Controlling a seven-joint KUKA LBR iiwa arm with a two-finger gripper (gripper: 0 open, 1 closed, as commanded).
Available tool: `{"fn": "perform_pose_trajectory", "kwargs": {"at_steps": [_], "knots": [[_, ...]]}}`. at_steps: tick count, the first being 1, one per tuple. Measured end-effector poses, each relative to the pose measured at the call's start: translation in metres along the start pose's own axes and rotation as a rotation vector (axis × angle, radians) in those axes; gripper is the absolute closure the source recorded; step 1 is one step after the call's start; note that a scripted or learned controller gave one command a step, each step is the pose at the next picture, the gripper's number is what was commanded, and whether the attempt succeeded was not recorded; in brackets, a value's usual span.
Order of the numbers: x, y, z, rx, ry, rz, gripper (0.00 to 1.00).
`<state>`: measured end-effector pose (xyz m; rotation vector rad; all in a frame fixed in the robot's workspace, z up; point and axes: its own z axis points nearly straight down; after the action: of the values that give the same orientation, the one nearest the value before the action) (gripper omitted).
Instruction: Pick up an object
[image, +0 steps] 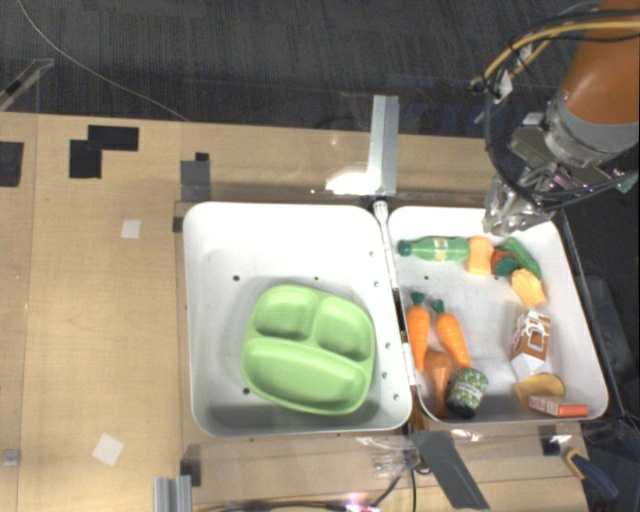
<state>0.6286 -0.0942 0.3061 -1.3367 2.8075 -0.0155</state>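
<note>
My gripper (503, 219) hangs over the far edge of the right bin (578, 300), just above a small yellow-orange piece (481, 254) and a green item (522, 256). Nothing shows between its fingers. A green and yellow bottle (434, 247) lies to its left. Two carrots (419, 328) (452, 338) lie near the bin's left wall, with a dark green can (466, 391) below them. A yellow food piece (528, 287), a white and orange carton (530, 336) and a flat yellow item (541, 384) lie along the right side.
The left bin (215, 260) holds a green divided plate (310, 348). A metal post (383, 150) stands behind the seam between the bins. Black markers (100, 148) sit on the wooden bench at far left.
</note>
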Motion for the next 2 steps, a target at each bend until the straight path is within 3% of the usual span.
{"fn": "perform_pose_trajectory", "kwargs": {"at_steps": [1, 2], "knots": [[-0.100, 0.077, 0.069, -0.024, 0.017, 0.013, 1.00], [-0.093, 0.025, 0.085, -0.015, 0.017, 0.112, 1.00]]}}
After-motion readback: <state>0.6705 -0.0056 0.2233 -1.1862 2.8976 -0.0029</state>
